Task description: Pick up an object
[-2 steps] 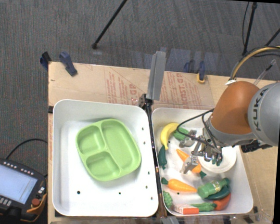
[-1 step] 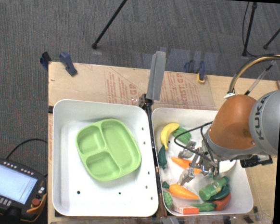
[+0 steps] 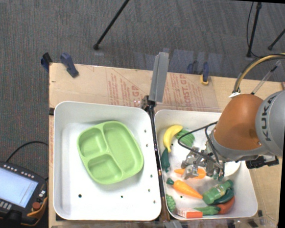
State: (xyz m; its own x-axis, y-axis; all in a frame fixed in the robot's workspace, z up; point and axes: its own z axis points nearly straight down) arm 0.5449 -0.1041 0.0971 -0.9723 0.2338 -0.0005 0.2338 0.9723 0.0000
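Teach pendant at lower left, left white bin bearing green divided plate, right bin crowded with toy food, gripper low over it, finger state unclear, carrot just below, banana near top-left corner.

The orange band of the arm covers the right bin along much of its far and right-hand rim, and hides part of the white round piece lying under it in that bin. The gripper, at the near-left of the band, is a tangle of metal parts too small and blurred to read; whether anything sits between its ends cannot be told. A small orange piece lies partly beneath it. The arm itself is cut off by the picture's right side. Well to the left of the band, the handheld screen unit is cut by the left edge.
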